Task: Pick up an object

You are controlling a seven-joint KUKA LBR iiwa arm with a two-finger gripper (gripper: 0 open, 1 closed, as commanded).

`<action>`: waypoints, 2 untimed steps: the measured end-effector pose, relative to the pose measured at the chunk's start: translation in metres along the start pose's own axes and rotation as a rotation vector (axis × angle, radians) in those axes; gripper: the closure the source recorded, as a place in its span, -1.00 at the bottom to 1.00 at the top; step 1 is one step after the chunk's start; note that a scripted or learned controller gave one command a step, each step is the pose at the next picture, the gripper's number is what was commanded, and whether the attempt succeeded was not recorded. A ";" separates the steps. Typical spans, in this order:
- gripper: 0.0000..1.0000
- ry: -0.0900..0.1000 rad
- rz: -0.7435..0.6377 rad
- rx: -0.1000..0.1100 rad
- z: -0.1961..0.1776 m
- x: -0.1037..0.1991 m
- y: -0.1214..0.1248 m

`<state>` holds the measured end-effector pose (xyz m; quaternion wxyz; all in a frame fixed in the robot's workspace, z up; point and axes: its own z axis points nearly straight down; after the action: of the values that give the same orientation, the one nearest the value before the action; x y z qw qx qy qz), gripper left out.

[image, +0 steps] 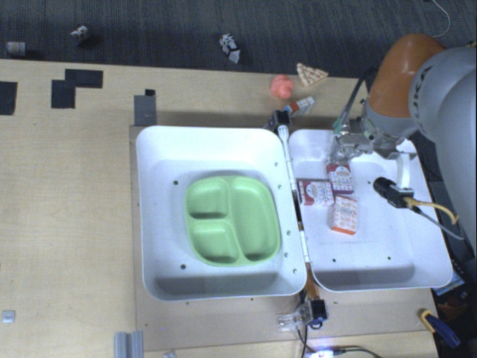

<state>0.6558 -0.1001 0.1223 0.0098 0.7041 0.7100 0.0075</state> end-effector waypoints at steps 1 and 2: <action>-1.00 0.000 0.000 0.000 0.000 0.000 0.000; -1.00 0.002 0.006 0.019 0.035 -0.007 -0.048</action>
<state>0.6090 -0.1074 0.0861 0.0023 0.7063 0.7079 0.0016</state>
